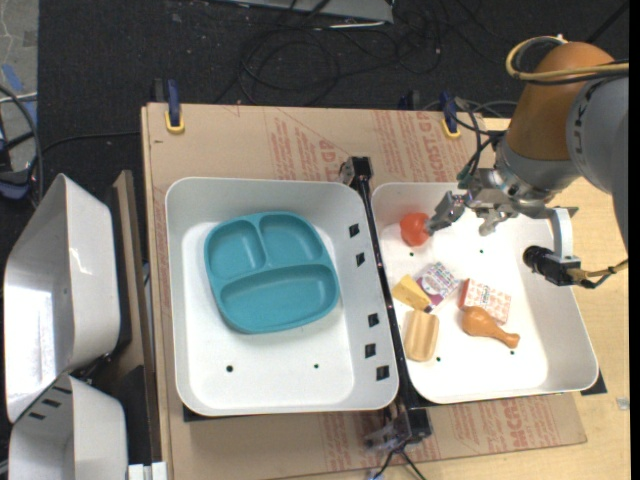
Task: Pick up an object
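— From where is the scene being viewed?
— The bench (300, 133) is being looked down on at a slant from one fixed camera set above it.
— How much is being taken in?
— Both white bins are being framed whole, the left bin (190, 298) and the right bin (560, 353), with dark floor (100, 48) being shown beyond the far edge.

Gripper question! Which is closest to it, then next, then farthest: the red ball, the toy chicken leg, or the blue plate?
From the gripper:
1. Red ball, right beside it in the right bin.
2. Toy chicken leg, lower in that bin.
3. Blue divided plate, over in the left bin.
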### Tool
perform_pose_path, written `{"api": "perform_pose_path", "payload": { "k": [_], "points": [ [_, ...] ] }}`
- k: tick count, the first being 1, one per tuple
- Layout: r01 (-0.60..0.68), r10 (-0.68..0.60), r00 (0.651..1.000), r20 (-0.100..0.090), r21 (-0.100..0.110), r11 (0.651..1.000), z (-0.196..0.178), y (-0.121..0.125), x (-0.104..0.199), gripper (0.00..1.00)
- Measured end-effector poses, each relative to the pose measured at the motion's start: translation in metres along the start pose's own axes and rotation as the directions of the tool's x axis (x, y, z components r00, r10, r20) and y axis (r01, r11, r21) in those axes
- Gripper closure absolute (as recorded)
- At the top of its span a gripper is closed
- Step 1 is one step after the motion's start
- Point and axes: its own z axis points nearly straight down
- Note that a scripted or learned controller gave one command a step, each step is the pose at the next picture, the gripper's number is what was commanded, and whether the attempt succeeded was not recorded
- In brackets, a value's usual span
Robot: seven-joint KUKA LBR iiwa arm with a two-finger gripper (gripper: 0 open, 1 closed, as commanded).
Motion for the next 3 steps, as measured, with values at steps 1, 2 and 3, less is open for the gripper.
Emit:
{"api": "perform_pose_path", "payload": {
  "k": [1, 2, 3],
  "points": [
    [0.005, -0.005, 1.0, 0.0, 0.001, 1.0, 0.057, 0.008, 0.006, 0.0],
    [0.004, -0.004, 1.0, 0.001, -0.006, 1.0, 0.043, 0.01, 0.005, 1.0],
    [0.005, -0.005, 1.0, 0.002, -0.011, 1.0, -0.02, 0.013, 0.011, 1.0]
  ]
}}
